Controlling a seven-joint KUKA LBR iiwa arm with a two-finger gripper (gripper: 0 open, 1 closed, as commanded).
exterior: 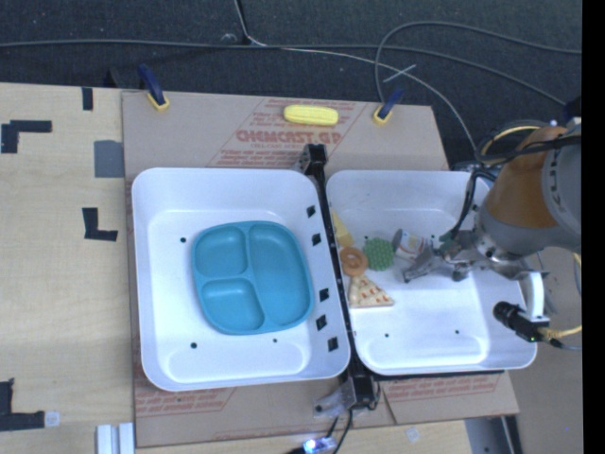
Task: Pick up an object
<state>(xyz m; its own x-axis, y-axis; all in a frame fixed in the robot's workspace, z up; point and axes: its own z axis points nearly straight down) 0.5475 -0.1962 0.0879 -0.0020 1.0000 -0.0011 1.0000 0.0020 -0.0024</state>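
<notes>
Jaws' spread I'm not making out from here; the gripper (pixel 412 270) is hanging low in the right bin (pixel 416 348), just beside the green toy (pixel 379 253) and waffle piece (pixel 369 294), probably because I'm lining up a grab there.

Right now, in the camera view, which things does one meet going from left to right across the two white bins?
Blue divided plate in the left bin → orange ring → green round item → gripper → orange band of the arm, all over the right bin.
</notes>
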